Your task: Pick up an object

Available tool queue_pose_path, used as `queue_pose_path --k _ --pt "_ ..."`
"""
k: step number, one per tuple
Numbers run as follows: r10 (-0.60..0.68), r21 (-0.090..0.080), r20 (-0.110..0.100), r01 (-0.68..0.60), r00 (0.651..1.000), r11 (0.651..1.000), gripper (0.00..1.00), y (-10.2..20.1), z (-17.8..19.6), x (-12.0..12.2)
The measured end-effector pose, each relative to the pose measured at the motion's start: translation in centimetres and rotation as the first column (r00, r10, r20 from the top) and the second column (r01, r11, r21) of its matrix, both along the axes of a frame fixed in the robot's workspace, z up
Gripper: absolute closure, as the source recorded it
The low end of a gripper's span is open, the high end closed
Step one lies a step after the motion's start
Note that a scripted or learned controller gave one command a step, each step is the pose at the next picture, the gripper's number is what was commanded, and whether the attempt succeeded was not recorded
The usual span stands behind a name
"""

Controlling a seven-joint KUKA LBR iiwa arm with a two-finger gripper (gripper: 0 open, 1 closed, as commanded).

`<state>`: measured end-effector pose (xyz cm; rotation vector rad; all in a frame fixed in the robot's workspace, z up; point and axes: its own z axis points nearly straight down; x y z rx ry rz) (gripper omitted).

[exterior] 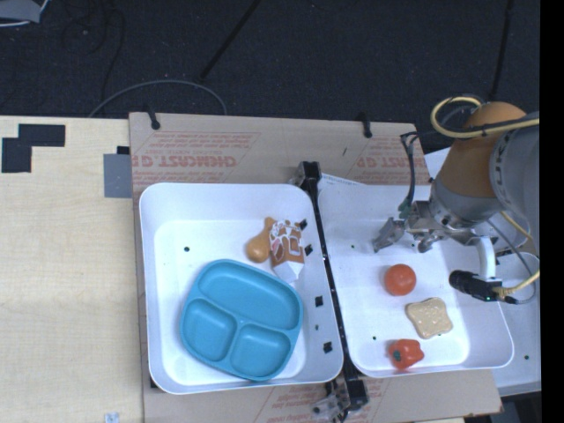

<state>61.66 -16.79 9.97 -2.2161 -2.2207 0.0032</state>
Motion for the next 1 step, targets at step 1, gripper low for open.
queue_pose_path --k 1 --pt "-0.001 -0.001 0.001 0.001 1.0 1.0 1.0 -0.1 1.21 0.01"
